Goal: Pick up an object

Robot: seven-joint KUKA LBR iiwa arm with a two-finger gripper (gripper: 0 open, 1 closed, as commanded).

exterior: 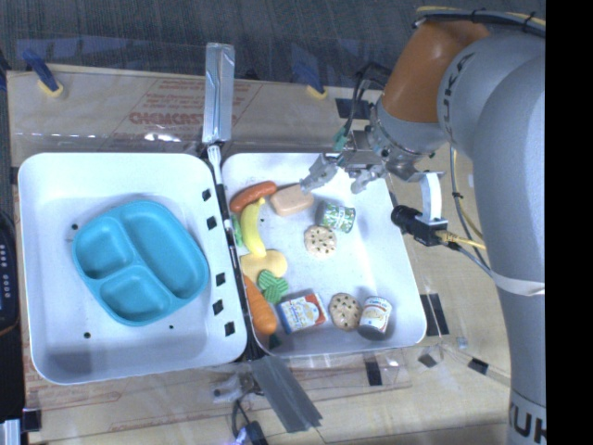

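My gripper (340, 176) hangs over the back part of the right bin (400, 260), its two fingers (318, 171) spread apart and open with nothing between them. Just below and left of it lies a tan bread block (290, 200), beside a red sausage (253, 195). A green can (337, 217) lies a little in front of the gripper, with a cookie (320, 240) next to it. Further forward are a banana (252, 229), a carrot (260, 310), a small blue and orange box (299, 311), a second cookie (344, 311) and a small tin (375, 314).
The left bin (46, 202) holds a blue divided plate (139, 260). A metal divider strip (219, 91) stands between the bins at the back. The arm's grey body and orange band (426, 68) fill the right side above the right bin.
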